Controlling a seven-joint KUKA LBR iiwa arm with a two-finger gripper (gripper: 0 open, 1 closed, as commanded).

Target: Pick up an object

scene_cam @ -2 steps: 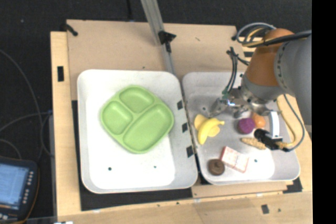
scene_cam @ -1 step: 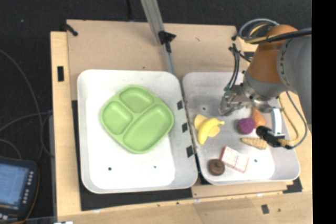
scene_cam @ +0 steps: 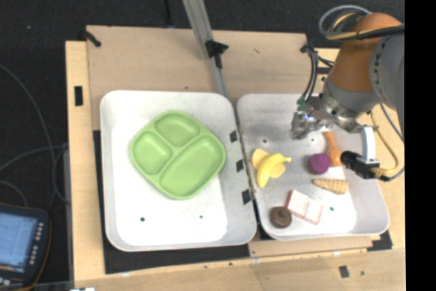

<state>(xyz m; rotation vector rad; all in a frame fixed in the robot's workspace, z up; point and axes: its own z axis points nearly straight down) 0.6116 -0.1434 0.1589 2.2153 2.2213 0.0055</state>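
The right white bin (scene_cam: 272, 116) holds a yellow banana toy (scene_cam: 268, 167), a purple round toy (scene_cam: 319, 162), an orange carrot-like piece (scene_cam: 332, 146), a tan waffle cone (scene_cam: 330, 185), a small white and red box (scene_cam: 304, 206) and a brown chocolate doughnut (scene_cam: 280, 217). My gripper (scene_cam: 302, 125) hangs over the back part of that bin, left of the carrot piece and up and right of the banana. Nothing shows between its fingers.
The left white bin (scene_cam: 119, 215) carries a green divided plate (scene_cam: 178, 154). A slanted metal pole (scene_cam: 197, 17) rises behind the bins. Cables loop around the arm at the right. A dark tablet (scene_cam: 20, 238) lies at the lower left, off the bench.
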